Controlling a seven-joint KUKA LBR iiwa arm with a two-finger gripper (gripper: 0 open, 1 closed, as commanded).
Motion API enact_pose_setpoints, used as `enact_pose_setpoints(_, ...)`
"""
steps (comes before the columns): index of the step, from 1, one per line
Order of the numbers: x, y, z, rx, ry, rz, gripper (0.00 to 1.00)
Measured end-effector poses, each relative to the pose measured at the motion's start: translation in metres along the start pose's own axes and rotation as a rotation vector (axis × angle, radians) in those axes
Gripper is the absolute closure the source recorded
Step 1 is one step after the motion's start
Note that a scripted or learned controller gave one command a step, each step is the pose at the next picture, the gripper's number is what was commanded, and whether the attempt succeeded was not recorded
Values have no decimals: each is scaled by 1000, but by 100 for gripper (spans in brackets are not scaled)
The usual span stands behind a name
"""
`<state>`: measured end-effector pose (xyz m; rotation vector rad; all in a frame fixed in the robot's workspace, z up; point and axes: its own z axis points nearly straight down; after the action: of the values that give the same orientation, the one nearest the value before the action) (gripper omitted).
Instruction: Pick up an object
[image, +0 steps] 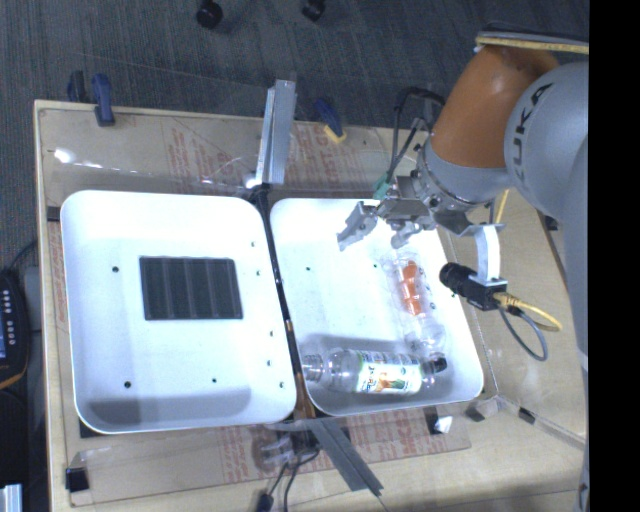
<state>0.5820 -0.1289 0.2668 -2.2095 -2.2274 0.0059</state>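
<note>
The grey arm (545, 120) reaches over the right bin (310, 300). The left bin (90, 300) carries a dark ribbed mat (190, 288). Two clear plastic bottles lie in the right bin: the bottle with the green label (368, 371) along the near wall, the bottle with the orange label (412, 298) beside the right wall. Both look light, smooth and slippery; I would grasp across the middle. The gripper (378, 229) hangs open above the bin, holding nothing.

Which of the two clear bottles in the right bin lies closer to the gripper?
The bottle with the orange label, just below the gripper. The bottle with the green label lies along the bin's near wall.
</note>
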Motion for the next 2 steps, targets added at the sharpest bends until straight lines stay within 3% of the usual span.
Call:
enact_pose_setpoints(1, -70, -17, 3, -3, -2, 94, 0)
enact_pose_setpoints(2, -77, 8, 19, -6, -2, -51, 0)
